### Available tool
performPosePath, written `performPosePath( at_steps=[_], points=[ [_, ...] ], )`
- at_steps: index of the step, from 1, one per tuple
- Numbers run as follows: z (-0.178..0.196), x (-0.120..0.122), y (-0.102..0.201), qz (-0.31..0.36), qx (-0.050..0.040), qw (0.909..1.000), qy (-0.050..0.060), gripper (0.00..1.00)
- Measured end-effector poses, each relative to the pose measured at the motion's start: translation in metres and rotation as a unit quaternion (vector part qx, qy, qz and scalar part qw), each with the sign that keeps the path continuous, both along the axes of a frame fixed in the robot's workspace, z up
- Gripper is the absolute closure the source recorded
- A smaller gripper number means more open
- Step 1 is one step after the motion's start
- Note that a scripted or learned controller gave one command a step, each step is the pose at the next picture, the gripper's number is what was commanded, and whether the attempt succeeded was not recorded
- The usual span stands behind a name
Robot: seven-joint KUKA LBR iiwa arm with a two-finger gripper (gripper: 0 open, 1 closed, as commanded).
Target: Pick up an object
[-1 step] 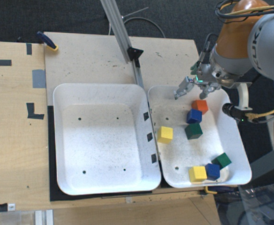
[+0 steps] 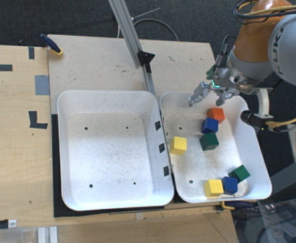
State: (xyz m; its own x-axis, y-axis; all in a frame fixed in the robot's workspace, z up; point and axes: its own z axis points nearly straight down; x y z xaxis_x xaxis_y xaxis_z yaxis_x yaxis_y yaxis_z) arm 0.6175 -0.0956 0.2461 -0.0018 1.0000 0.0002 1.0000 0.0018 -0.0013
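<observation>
My gripper [image 2: 207, 99] hangs over the far end of the right bin [image 2: 252, 151], open, with nothing between its two grey fingers. Just below and right of it sits an orange cube [image 2: 216, 114], with a blue cube [image 2: 210, 126] and a dark green cube [image 2: 209, 141] lined up toward the near side. A yellow cube [image 2: 178, 145] lies alone at the bin's left. In the near right corner cluster a yellow cube [image 2: 214, 187], a blue cube [image 2: 230, 185] and a green cube [image 2: 240, 173].
The left bin [image 2: 67, 135] stands beside the right one, sharing a raised rim in the middle. A slanted metal pole [image 2: 127, 27] crosses the bench behind the bins. A blue-and-yellow clamp [image 2: 50, 44] lies at the far left.
</observation>
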Motion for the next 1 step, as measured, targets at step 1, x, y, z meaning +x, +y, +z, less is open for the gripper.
performPosePath(
  at_steps=[1],
  points=[
    [-0.0445,-0.0051,-0.0003,0.000,-0.0004,1.0000,0.002,0.00]
  ],
)
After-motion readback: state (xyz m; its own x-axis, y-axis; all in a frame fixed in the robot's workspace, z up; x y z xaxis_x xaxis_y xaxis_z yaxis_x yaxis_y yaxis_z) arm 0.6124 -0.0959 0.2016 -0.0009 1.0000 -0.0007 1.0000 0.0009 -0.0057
